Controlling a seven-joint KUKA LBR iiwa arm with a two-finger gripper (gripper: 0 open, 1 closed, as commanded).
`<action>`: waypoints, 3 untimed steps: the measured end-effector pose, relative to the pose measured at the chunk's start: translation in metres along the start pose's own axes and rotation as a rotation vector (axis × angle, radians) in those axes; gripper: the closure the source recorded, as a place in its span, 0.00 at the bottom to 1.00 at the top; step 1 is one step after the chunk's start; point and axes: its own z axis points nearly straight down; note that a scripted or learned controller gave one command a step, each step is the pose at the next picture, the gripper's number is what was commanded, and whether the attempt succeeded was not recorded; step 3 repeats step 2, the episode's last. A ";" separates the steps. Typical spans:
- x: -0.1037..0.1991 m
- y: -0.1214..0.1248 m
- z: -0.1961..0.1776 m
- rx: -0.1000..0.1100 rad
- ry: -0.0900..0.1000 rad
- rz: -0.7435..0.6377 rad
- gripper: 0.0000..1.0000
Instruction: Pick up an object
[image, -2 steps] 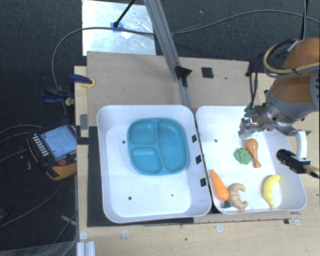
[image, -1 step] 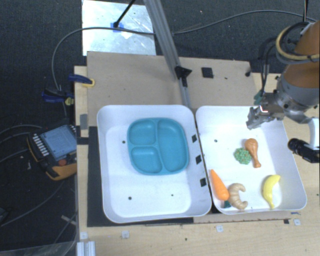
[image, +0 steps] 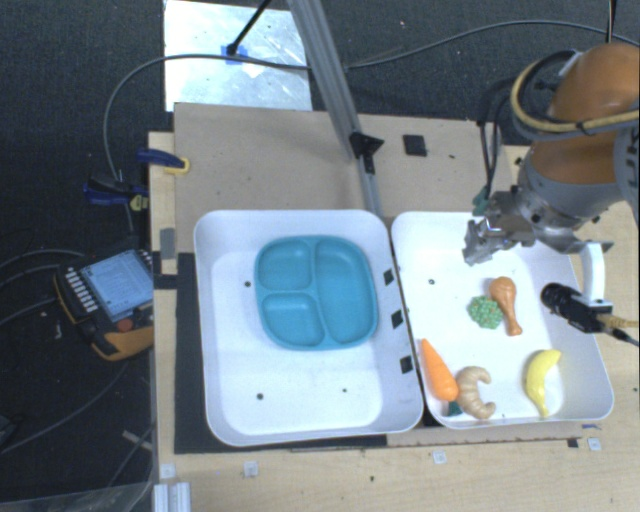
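In the right bin (image: 430, 250) lie a green broccoli piece (image: 485, 313), a brown drumstick (image: 506, 302), an orange carrot (image: 438, 368), a tan croissant-like piece (image: 476, 391) and a yellow banana (image: 542, 379). My gripper (image: 480, 243) hangs over the upper part of this bin, above and a little left of the drumstick and broccoli, clear of them. Nothing shows between its fingers.
The left bin (image: 230, 380) holds a blue divided plate (image: 316, 292). A grey pole (image: 338, 95) slants down to the gap between the bins. Clamps and a small device lie off the bench at the left.
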 end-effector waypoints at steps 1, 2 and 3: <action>0.053 -0.017 0.006 0.002 0.001 -0.002 1.00; 0.112 -0.023 0.012 0.000 0.002 -0.004 1.00; 0.112 -0.023 0.012 0.000 0.002 -0.004 1.00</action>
